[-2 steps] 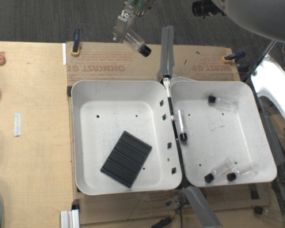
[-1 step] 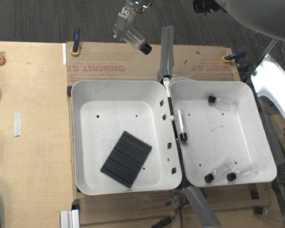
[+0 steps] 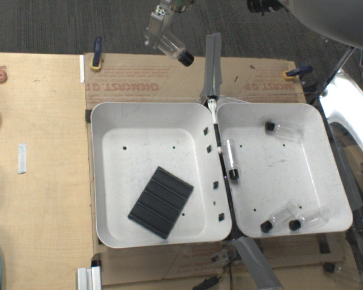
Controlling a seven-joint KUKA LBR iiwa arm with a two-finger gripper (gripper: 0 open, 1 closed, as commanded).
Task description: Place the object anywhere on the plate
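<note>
While my gripper hangs above the bench's far edge, pinching a clear black-capped vial, the dark ribbed plate lies tilted near the left bin's front edge. Four more vials rest in the right bin.

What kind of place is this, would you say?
Probably a robotics lab test bench: two white bins side by side on taped cardboard, clear vials as pick items, and a tool holding one vial overhead.

Dark grey carpet floor lies beyond a light wooden desk, where brown printed cardboard is clamped by a blue-and-yellow clip under even overhead light.
</note>
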